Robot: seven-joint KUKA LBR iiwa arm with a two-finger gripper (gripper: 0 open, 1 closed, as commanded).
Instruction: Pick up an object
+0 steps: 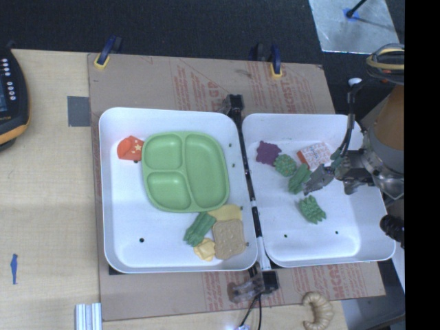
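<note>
My gripper [322, 179] reaches into the right bin [344, 249] from the right, its dark tip low over the floor beside a green toy [300, 177]. The tip is small and blurred against that toy, so I cannot tell how wide it stands or whether anything sits in it. Most of my arm is cut off at the right edge. Near the tip lie another green piece [284, 163], a purple one [267, 151], a red-and-white packet [314, 155] partly hidden by my wrist, and a green piece [312, 210] lower down, apart. In the left bin [120, 243], a green divided plate [185, 170] partly covers a red item [129, 148]; a cracker [228, 238] overlaps yellow bits I can't identify
</note>
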